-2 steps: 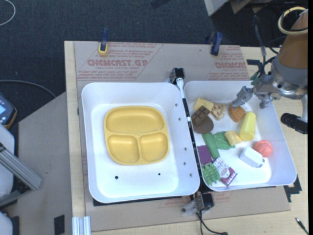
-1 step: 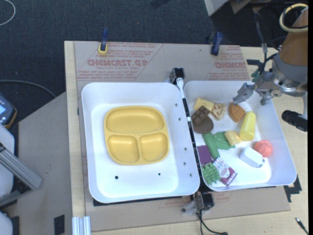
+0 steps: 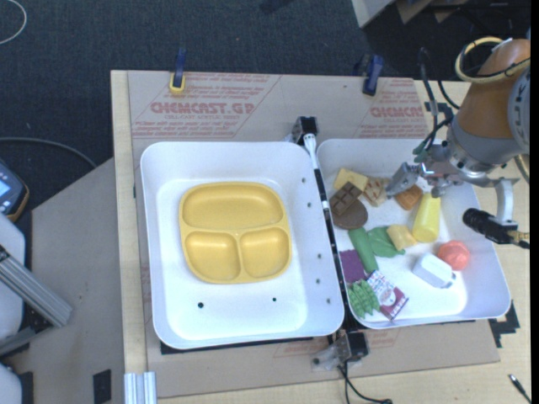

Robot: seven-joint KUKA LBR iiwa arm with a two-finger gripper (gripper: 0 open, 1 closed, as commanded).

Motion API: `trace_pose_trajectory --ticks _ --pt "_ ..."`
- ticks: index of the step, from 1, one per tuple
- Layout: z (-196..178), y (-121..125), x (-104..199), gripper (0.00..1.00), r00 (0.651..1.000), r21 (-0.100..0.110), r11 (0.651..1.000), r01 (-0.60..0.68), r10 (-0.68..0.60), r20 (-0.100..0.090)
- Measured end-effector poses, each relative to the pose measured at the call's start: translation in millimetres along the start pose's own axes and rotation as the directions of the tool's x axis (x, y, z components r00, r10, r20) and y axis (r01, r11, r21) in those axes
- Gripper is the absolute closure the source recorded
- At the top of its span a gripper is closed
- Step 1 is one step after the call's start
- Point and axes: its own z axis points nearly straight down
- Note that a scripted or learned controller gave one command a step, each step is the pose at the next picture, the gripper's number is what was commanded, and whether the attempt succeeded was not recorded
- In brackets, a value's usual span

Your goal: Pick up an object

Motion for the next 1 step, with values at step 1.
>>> trace_pose_trajectory --ticks 1 --pt "40.8 1.8 0.4 0.0 1.0 -0.007 1.0 -0.001 0.001 0.001"
